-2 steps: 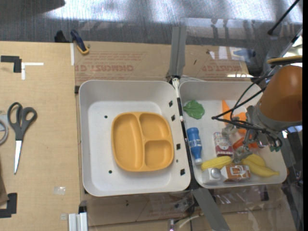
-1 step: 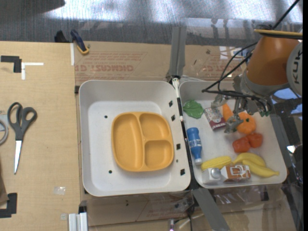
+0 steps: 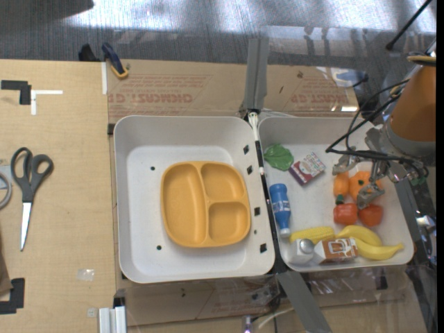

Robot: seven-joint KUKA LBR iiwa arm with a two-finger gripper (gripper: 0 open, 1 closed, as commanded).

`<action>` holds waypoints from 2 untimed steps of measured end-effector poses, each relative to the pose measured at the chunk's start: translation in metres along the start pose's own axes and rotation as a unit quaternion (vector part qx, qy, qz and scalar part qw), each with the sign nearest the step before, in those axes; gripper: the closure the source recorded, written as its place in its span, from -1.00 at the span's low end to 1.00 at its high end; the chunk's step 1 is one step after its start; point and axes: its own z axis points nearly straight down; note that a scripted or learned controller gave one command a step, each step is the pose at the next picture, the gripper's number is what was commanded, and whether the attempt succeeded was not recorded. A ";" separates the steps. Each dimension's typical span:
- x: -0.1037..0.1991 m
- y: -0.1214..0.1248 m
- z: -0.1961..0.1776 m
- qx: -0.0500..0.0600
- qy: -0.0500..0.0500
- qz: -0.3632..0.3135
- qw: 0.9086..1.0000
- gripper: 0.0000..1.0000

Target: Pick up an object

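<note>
Gripper (image 3: 361, 179) over the right bin's (image 3: 316, 139) far-right side, above orange fruit (image 3: 343, 186) and tomatoes (image 3: 345, 214); whether anything is held cannot be told; banana (image 3: 378, 245) and carton (image 3: 336, 250) crowd the near edge; blue bottle (image 3: 279, 207) by the left wall; left bin (image 3: 132, 186) holds a yellow divided plate (image 3: 205, 204); cardboard print illegible.

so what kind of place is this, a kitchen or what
Probably a robot lab bench, not a kitchen: two white bins sit on cardboard, toy food such as a plastic banana fills one, and scissors lie on the worktop beside a robot arm.
</note>
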 end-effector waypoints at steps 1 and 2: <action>-0.079 0.022 0.001 0.000 0.000 0.085 0.996 -1.00; -0.081 0.021 -0.011 0.001 -0.004 0.085 0.996 1.00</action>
